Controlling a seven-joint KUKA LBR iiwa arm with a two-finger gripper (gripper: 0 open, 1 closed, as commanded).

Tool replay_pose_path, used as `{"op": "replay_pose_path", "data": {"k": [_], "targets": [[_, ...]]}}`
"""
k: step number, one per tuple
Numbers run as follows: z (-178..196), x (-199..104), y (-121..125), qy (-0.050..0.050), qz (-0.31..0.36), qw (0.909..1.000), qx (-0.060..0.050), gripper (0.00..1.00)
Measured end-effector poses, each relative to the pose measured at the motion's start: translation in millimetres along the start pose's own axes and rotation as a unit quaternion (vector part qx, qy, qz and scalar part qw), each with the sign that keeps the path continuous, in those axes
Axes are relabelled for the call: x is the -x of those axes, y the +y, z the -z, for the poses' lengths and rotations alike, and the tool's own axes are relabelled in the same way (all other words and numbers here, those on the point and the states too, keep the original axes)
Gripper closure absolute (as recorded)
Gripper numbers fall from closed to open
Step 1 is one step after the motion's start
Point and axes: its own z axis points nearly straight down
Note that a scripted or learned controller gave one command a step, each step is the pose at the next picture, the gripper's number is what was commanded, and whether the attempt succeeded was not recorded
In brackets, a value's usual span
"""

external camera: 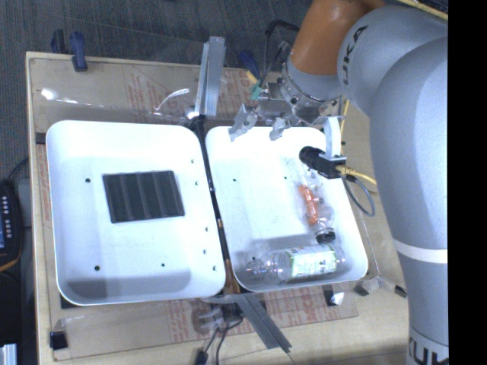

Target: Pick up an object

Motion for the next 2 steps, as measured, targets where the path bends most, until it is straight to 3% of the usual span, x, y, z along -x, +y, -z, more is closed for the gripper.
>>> {"op": "replay_pose_path", "data": {"k": [1,2], "targets": [[31.4,99.7,6.3,-0.001,0.091,0.9958,0.003,0.0],[31.4,99.3,6.4,-0.001,0.092,0.9958,0.003,0.0]]}}
